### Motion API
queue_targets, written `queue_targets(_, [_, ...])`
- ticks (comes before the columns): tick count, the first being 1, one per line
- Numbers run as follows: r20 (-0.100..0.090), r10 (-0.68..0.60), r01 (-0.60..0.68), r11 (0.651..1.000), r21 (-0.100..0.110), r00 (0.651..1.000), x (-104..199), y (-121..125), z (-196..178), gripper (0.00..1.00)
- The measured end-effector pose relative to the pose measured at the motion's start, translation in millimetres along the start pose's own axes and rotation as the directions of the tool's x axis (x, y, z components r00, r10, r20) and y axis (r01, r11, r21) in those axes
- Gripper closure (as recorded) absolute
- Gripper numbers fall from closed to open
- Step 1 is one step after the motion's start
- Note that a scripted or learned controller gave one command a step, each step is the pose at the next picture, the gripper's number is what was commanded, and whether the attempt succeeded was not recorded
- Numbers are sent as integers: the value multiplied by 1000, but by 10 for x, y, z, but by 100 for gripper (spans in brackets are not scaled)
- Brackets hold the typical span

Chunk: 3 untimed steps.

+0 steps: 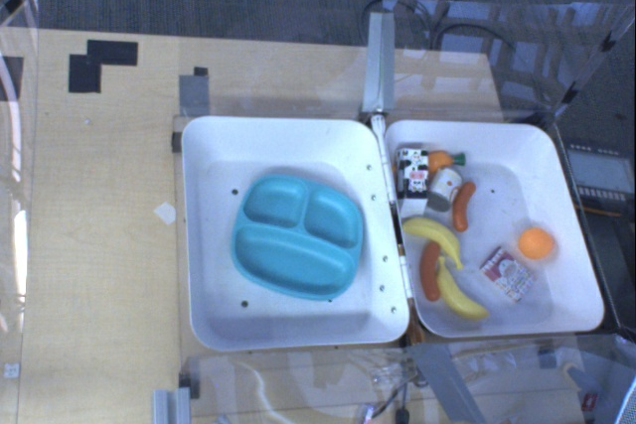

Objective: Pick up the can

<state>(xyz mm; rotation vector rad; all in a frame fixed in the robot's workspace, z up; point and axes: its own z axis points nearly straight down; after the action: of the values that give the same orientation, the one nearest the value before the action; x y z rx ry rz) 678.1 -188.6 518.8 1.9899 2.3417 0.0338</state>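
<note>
The can [443, 191] lies on its side in the right bin [576, 243], near the wall it shares with the left bin, wedged among a black-and-white carton [412, 172], a small carrot [444, 158], a red sausage [463, 205] and the upper banana [435, 236]. By its look it is a short metal cylinder: rigid, light, smooth and apt to roll or slip. I judge the best hold is across its round body, fingers on opposite curved sides, though neighbours crowd it closely. The arm and its end effector are outside what the camera takes in, so its state cannot be told. Elsewhere sit an orange [536, 243], a flat printed packet [506, 274], and a glossy blue divided plate [298, 235] in the left bin [199, 213] on the pale wooden worktop [89, 213]
</note>
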Motion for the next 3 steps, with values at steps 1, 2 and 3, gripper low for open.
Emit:
queue_targets(1, [5,-7,7,1000,-7,1000,14,23,-128,100])
queue_targets(2, [10,-14,14,1000,-15,1000,29,43,-263,100])
queue_targets(3, [-21,253,-251,966,64,967,276,-96,820,100])
